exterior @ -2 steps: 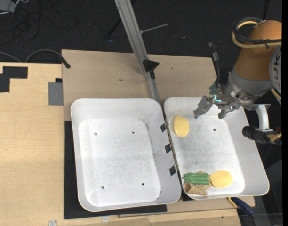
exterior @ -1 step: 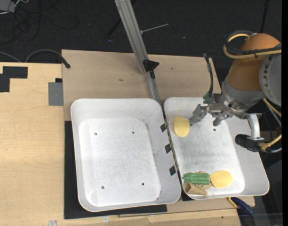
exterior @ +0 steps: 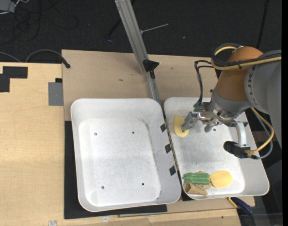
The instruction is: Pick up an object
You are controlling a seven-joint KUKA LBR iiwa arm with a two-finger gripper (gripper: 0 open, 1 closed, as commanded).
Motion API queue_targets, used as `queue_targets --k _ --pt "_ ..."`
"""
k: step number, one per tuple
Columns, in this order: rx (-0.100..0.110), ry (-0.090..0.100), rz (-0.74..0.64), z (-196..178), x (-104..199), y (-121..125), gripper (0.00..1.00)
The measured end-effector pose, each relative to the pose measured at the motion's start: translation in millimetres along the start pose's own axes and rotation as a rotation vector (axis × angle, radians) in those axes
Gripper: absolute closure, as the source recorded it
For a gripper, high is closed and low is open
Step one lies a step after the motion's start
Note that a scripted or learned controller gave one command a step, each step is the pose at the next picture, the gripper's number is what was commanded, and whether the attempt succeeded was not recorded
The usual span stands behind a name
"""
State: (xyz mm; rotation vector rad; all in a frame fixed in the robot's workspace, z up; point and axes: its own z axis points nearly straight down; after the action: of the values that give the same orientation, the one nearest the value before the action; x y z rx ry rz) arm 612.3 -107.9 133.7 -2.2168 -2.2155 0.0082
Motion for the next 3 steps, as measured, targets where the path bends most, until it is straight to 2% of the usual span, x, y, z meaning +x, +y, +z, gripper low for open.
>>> queue_targets --k 1,2,3 --pt "-0.007 -0.002 0.002 43 1 1 0.0" --pt "-0.008 -0.001 0.008 32 -1 0 1.0" --pt "-0.011 -0.002 0.008 -12 -7 1 1.0"
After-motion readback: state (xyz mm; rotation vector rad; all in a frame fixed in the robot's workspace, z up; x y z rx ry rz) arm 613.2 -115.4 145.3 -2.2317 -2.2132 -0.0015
